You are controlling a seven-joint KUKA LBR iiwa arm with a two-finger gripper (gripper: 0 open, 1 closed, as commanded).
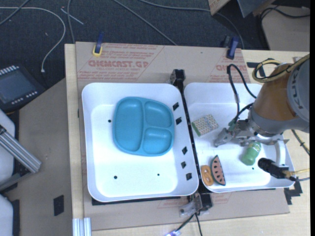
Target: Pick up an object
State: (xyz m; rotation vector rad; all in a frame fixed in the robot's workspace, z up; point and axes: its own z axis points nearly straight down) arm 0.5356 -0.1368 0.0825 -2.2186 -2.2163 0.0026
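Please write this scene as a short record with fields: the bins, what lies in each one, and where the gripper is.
left bin: holds a blue divided plate, lying flat
right bin: holds a small patterned square, a green object and a watermelon slice toy
orange piece: at the near left corner of the right bin, beside the watermelon slice toy
gripper: low over the right bin, between the patterned square and the green object
held object: none seen between the fingers

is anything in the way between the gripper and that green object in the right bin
Nothing visible does. The gripper sits just above the green object in the right bin; the watermelon slice toy lies off to the side.
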